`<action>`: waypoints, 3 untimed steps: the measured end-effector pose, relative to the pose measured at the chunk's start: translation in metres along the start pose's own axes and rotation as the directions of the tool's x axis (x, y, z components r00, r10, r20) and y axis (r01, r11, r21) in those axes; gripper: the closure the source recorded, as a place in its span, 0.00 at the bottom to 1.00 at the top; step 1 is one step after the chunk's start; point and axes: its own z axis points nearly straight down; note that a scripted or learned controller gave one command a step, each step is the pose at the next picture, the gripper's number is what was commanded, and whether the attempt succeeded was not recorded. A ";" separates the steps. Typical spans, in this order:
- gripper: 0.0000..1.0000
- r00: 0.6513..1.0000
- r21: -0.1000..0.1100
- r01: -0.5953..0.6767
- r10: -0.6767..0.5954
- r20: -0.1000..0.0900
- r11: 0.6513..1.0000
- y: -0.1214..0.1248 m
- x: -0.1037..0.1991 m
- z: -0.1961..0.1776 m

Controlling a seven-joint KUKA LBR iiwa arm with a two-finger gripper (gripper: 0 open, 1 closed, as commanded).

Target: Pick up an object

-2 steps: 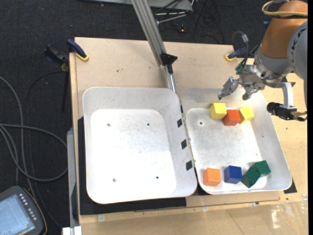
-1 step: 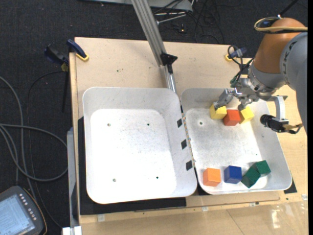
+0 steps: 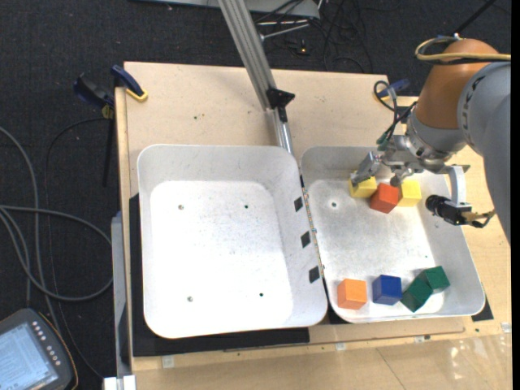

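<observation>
Blocks are what I am after, and they all sit in the right bin (image 3: 455, 242). My pincer (image 3: 388, 167) is down at the far end of that bin, right over a little bunch of three blocks. One yellow block (image 3: 362, 188) is on the left of the bunch, a red block (image 3: 385, 197) is in the middle and a bit nearer, and another yellow block (image 3: 411, 190) is on the right. The red one touches both yellow ones. My pincer is just above the red block and the left yellow block. I cannot tell how my pincer stands, because my wrist hides it. I cannot see any block lifted off the bin floor.

Four more blocks sit in a row along the near edge of the same bin: an orange block (image 3: 352, 292), a blue block (image 3: 387, 289), and two green blocks (image 3: 427, 288) that touch each other. They are well apart from my pincer.

The left bin (image 3: 162, 218) is beside the right one.
</observation>
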 end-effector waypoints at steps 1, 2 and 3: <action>1.00 1.000 -0.001 0.000 0.000 0.001 1.000 0.000 0.000 -0.009; 1.00 1.000 -0.002 -0.001 0.001 0.001 1.000 -0.001 -0.002 -0.052; 1.00 1.000 -0.005 -0.001 0.001 0.002 1.000 -0.004 -0.004 -0.115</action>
